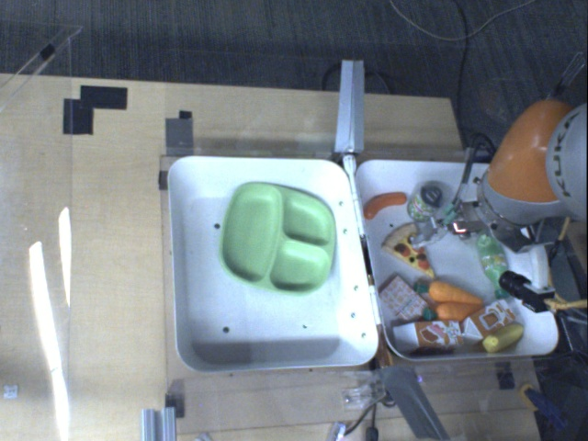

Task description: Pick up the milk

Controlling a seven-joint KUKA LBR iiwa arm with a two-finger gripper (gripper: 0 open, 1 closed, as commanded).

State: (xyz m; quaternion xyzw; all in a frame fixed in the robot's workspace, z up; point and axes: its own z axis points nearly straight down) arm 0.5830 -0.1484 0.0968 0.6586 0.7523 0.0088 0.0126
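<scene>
Tool (pixel 439 220) (arm reaching from right) hovers over right bin (pixel 542 340), above pizza slice (pixel 409 248).

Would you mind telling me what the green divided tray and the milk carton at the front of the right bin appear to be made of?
The green divided tray looks like moulded plastic with a matte to satin finish: uniform colour, rounded compartment edges, soft highlights. The milk carton looks like printed cardboard, or possibly a plastic toy copy: flat brown and white printed faces and straight edges. The view is too coarse to settle which.
</scene>
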